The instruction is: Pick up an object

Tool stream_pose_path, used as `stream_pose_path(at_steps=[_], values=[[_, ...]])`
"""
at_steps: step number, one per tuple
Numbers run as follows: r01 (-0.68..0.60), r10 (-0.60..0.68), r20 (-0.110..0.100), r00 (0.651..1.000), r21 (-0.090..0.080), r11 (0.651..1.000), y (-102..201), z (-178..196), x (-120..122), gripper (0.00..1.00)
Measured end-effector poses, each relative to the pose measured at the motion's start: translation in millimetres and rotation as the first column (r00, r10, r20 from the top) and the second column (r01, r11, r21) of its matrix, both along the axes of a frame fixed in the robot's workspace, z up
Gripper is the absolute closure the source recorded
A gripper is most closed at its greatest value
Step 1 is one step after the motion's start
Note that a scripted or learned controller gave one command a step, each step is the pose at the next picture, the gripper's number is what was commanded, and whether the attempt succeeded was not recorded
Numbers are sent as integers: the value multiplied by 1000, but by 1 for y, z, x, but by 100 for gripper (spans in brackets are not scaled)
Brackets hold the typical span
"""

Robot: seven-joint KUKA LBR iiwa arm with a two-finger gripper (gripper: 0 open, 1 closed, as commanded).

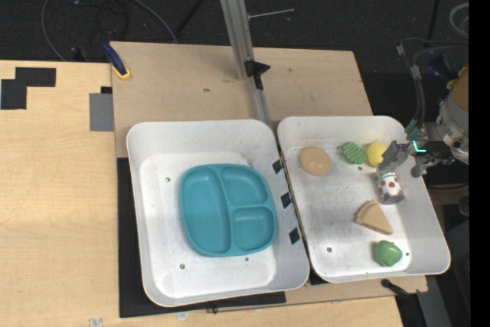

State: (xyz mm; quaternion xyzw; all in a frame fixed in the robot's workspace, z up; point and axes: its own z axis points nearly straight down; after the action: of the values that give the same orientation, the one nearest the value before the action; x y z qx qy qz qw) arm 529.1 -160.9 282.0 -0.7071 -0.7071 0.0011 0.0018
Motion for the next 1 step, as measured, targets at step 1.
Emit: stream_pose_path(at_steps=[1], values=[[0, 0, 1, 1000, 0, 1000, 0, 1, 0, 0]])
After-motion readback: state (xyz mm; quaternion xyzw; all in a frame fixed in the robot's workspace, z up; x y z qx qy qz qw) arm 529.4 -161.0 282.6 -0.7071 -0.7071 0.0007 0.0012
